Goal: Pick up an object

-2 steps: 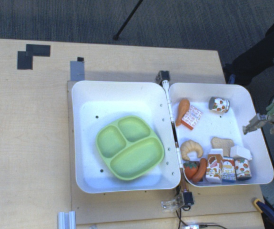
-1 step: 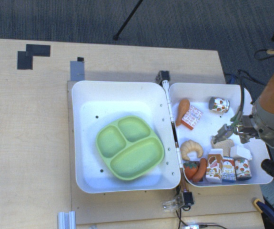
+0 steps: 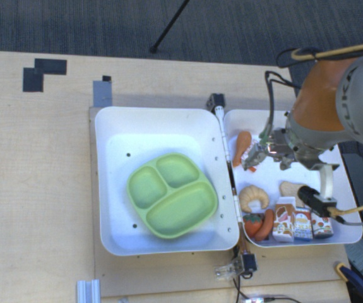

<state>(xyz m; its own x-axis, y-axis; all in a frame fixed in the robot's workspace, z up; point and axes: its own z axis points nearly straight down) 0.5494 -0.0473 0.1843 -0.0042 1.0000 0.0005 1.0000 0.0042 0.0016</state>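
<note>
The right bin (image 3: 351,235) holds several toy foods. An orange carrot (image 3: 241,144) lies near its left wall. A croissant (image 3: 254,197) sits below it, with a red tomato (image 3: 253,224) and a sausage (image 3: 269,222) at the front. Three small juice cartons (image 3: 301,221) stand in a row along the front edge. A pale bread piece (image 3: 291,188) lies behind them. My gripper (image 3: 255,158) hangs low over the bin, just right of the carrot's lower end and above the croissant. Nothing is visibly held in it.
The left bin (image 3: 115,131) carries a green divided plate (image 3: 172,196) at its middle. A raised divider (image 3: 226,163) separates the two bins. The grey and orange arm (image 3: 329,103) covers the right bin's back right part, with cables looping around it.
</note>
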